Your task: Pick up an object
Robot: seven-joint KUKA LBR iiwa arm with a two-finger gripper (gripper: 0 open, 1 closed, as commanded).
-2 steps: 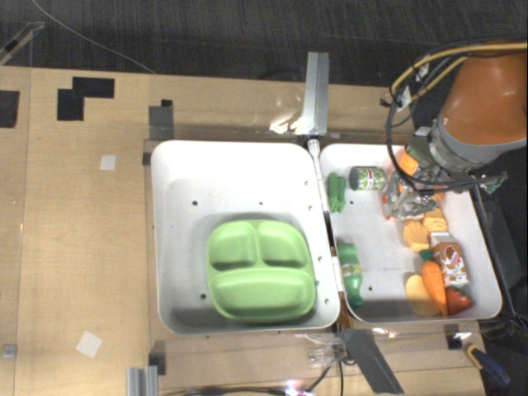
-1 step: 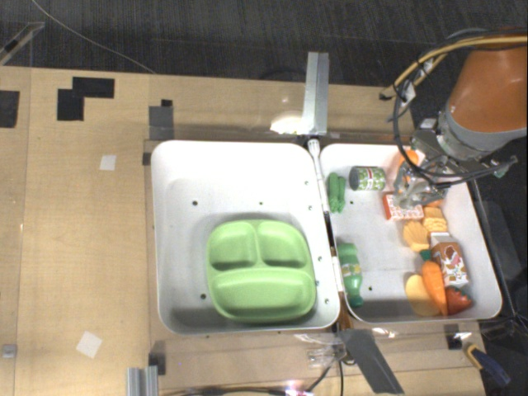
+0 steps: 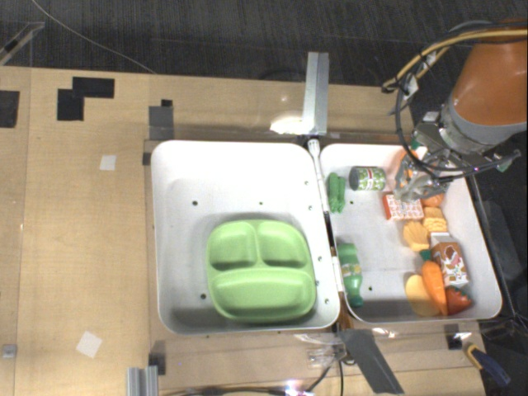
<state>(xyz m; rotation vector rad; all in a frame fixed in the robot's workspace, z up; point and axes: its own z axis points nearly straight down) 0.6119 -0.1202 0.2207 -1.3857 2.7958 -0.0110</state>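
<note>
The right bin point(image 3: 375, 258) holds a small green-labelled can point(image 3: 367, 178), a green pickle-like piece point(image 3: 336, 192), a green bottle point(image 3: 350, 268), a red-and-white packet point(image 3: 403, 209), yellow and orange biscuits point(image 3: 419, 235), a brown carton point(image 3: 450, 264), an orange carrot point(image 3: 434, 286) and a yellow piece point(image 3: 417, 291). My gripper point(image 3: 415, 186) hangs low over the bin's upper right part, just above the red-and-white packet and right of the can. The wrist hides the objects right under it.
The left bin point(image 3: 177, 196) carries a green sectioned plate point(image 3: 260, 269). A metal post point(image 3: 316, 97) rises behind the divider between the bins. Cables point(image 3: 429, 56) loop above the arm's orange band point(image 3: 492, 73) at upper right.
</note>
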